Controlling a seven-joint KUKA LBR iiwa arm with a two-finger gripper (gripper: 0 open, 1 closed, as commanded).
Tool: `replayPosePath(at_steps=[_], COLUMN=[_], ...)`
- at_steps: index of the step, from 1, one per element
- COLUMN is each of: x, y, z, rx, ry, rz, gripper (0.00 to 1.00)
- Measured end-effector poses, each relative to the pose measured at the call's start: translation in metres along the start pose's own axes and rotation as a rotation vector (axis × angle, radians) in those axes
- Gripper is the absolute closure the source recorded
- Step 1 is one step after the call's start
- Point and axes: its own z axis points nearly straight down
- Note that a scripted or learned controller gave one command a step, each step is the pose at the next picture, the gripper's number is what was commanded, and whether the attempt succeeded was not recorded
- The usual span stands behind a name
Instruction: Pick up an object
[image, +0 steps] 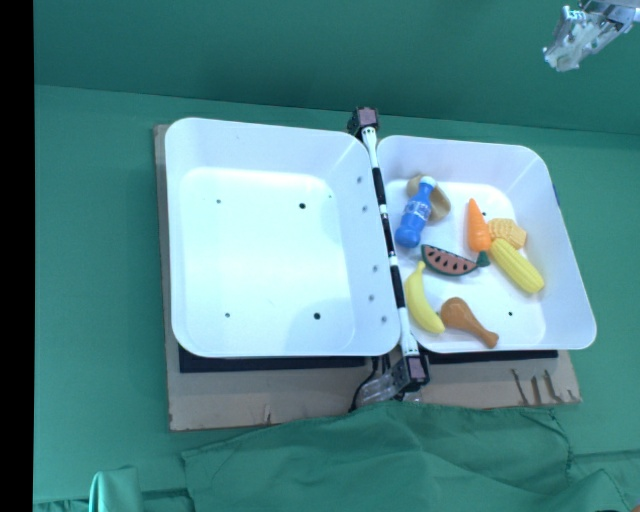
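Toys: blue bottle (414, 214), watermelon slice (449, 261), banana (421, 302) crowd the right bin (572, 318).
Gripper (580, 38): at one o'clock, aloft; spread unreadable.
Risk: a descent likely nudges neighbours, pinching nothing.

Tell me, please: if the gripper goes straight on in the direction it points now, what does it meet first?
The gripper hangs at the top right, pointing down-left. Depth is unclear, but that line probably reaches the right bin near its far rim first, then the carrot and the corn.
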Motion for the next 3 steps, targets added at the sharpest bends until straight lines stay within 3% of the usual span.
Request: replayPosePath(at_steps=[1, 2, 3], x=[0.001, 0.001, 0.000], y=[0.000, -0.002, -0.002], z=[0.000, -0.181, -0.186], rx=[0.000, -0.021, -0.010], ry=[0.000, -0.007, -0.005], rz=[-0.001, -0.003, 0.001], gripper=[0.00, 0.00, 1.00])
